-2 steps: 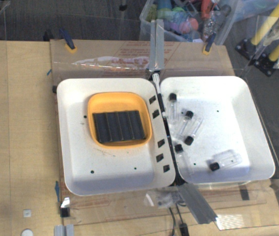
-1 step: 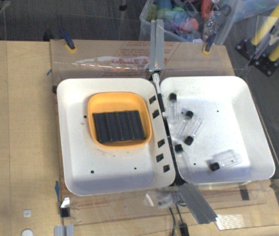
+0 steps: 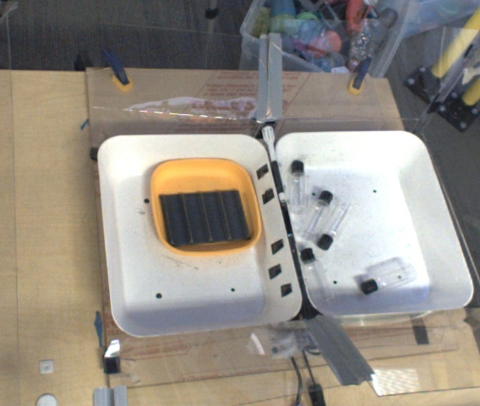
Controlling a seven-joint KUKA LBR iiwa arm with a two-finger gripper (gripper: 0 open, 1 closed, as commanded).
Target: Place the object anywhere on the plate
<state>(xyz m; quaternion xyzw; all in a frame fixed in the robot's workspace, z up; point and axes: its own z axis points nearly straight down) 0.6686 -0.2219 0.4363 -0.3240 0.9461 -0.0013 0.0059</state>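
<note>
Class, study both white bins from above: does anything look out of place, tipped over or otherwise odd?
The clear vials with black caps in the right bin all lie on their sides, scattered at different angles, one apart near the front. In the left bin, a dark ribbed block already lies on the orange plate.

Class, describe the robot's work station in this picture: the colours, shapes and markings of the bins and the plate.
The left bin and the right bin are shallow and white, with rounded corners and small dark specks. Black square markings run along the ridge between them. The plate is orange-yellow, a rounded square.
</note>
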